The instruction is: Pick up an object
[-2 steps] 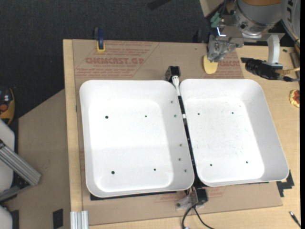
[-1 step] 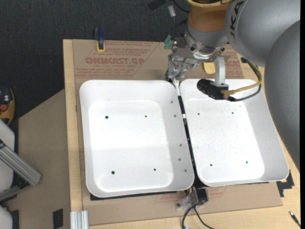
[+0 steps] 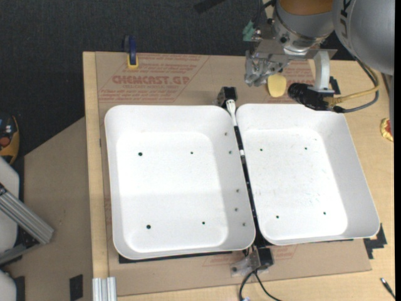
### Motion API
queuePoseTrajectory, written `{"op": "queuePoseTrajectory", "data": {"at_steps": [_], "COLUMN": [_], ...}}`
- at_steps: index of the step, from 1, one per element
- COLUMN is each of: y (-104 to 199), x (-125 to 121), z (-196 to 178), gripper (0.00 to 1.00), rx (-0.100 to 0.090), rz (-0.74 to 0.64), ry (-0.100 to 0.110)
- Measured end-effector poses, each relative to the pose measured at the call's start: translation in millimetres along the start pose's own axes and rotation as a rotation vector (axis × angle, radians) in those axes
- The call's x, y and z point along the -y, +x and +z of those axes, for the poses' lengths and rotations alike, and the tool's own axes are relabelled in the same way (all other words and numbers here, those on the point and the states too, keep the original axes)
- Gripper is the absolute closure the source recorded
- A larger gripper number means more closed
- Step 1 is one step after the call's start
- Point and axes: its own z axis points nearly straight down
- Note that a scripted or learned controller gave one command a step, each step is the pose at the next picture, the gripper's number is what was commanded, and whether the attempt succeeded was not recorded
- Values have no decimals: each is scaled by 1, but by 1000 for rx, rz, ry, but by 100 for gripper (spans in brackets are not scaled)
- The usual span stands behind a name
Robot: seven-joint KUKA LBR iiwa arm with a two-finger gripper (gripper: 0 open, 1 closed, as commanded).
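Red print, seemingly "CHEMCAST GP", on the brown board (image 3: 156, 74); "KU" on the arm (image 3: 369, 17)

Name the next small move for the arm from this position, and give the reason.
Probably lift straight up a little, to test the grip. The gripper hangs above the bench's far edge, beyond the right white plastic bin, and a small pale yellow rounded object sits at its fingertips; whether the fingers actually clamp it is unclear.

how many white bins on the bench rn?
2. The left bin lies on the cardboard sheet toward the view's left; the right bin sits beside it, edges meeting at the middle. The gripper hangs past the right bin's far rim.
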Motion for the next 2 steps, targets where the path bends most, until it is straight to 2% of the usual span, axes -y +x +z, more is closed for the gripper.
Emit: {"op": "queuePoseTrajectory", "data": {"at_steps": [1, 2], "y": [91, 71], "x": [-4, -9], "z": [82, 19], "gripper": [100, 100], "rx": [-4, -2], "rz": [-11, -1], "ry": [18, 0]}}
